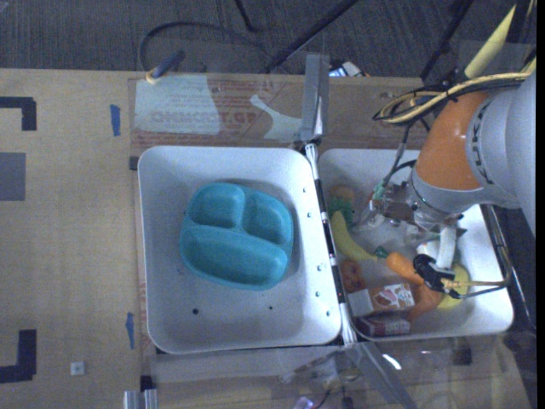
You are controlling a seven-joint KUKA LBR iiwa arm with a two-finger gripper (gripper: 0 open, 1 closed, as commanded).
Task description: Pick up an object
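The right bin [494,318] holds several toy foods. A yellow banana [347,237] lies along its left side, with an orange carrot [398,264] beside it. A small red and white box [388,297] and a dark box [383,324] sit near the front wall. A green and orange piece [342,196] lies at the back left. My gripper [393,211] hangs low over the middle of this bin, just right of the banana and behind the carrot. The wrist hides what lies beneath it. I see nothing held.
The left bin [162,313] holds a teal divided plate [238,234] in its middle. Another yellow piece [457,290] lies at the right bin's front right. The ridge between the bins [328,254] runs just left of the banana.
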